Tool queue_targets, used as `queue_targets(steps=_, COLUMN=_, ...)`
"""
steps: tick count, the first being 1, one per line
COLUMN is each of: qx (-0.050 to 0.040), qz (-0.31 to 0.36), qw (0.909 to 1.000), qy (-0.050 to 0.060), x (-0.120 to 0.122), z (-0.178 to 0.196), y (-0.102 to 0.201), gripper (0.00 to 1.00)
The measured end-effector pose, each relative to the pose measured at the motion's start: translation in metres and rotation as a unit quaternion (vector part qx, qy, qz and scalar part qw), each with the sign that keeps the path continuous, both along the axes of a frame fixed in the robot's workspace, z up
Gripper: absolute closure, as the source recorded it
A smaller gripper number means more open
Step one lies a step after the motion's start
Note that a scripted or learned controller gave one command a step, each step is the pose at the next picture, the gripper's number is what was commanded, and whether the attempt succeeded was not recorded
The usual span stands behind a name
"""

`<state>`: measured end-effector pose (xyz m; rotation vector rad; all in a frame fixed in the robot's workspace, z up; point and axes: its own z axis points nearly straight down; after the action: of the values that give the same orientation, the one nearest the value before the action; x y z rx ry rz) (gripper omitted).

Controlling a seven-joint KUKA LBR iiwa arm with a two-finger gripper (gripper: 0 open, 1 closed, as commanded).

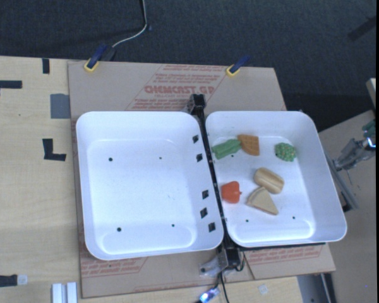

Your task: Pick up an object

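The right bin holds several small toy foods. A long green piece lies beside an orange-brown piece near the bin's back left. A bumpy green piece sits to their right. A tan roll, a red piece and a tan wedge lie in the middle. My gripper shows as a grey metal shape outside the right bin's right rim, off to the side of all the objects and touching none of them.
The left bin sits beside the right one, joined along a black clipped seam. Both rest on a cardboard sheet over a wooden bench. A cable runs at the back.
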<state>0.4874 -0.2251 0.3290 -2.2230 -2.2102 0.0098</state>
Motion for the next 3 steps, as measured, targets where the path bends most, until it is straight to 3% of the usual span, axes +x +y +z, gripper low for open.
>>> queue_targets(steps=1, qx=-0.0002, qz=0.005, qw=1.0, qy=-0.004, x=0.063, z=-0.065, y=0.034, gripper=1.0)
queue_targets(steps=2, qx=-0.0006, qz=0.002, qw=1.0, qy=-0.002, x=0.067, z=-0.122, y=0.0, gripper=1.0)
queue_targets(steps=3, qx=0.0, qz=0.007, qw=1.0, qy=-0.006, x=0.13, z=-0.111, y=0.044, gripper=1.0)
